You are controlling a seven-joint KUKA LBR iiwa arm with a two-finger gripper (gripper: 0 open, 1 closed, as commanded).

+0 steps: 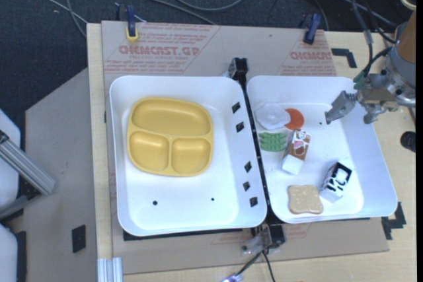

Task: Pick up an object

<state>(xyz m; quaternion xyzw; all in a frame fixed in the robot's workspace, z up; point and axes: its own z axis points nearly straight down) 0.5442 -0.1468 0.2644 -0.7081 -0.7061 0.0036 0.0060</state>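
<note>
A yellow tray (170,137) was seen filling the left bin (125,201). In the right bin (370,142), a cup (272,129), toast (305,199) and carton (299,144) were clustered at nine o'clock, probably as pick candidates. The gripper (360,107) was held spread and unladen at two o'clock.

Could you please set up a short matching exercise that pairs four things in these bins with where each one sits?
Things:
1. yellow divided plate
2. slice of toast
3. black and white block
4. clear cup with a green band

Places:
A. right bin, near its front edge
B. left bin
C. right bin, up against the divider between the bins
D. right bin, just right of the toast

Pairs: 1-B, 2-A, 3-D, 4-C
</note>
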